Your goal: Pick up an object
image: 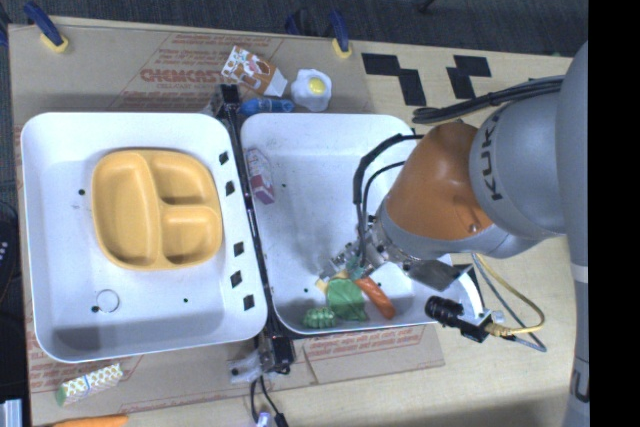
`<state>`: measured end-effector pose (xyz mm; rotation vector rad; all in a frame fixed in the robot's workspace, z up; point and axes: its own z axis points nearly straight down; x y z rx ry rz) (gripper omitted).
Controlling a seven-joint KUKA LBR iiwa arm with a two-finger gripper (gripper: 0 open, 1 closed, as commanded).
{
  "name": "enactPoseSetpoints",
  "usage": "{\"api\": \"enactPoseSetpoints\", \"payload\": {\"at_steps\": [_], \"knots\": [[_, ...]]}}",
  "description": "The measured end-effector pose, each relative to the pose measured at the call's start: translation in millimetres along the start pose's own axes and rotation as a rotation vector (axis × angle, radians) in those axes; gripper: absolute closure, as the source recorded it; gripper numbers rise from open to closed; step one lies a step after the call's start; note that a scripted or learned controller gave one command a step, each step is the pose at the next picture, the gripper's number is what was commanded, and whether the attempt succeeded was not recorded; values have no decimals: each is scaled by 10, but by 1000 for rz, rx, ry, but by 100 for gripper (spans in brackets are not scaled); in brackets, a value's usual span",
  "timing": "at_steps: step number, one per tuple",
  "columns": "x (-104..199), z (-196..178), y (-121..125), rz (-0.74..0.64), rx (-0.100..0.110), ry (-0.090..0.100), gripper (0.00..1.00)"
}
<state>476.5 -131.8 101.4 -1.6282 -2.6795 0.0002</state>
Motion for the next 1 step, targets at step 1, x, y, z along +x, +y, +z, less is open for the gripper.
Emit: {"api": "enactPoseSetpoints", "payload": {"at_steps": [1], "knots": [[0,0,0,0,0,0,0]]}}
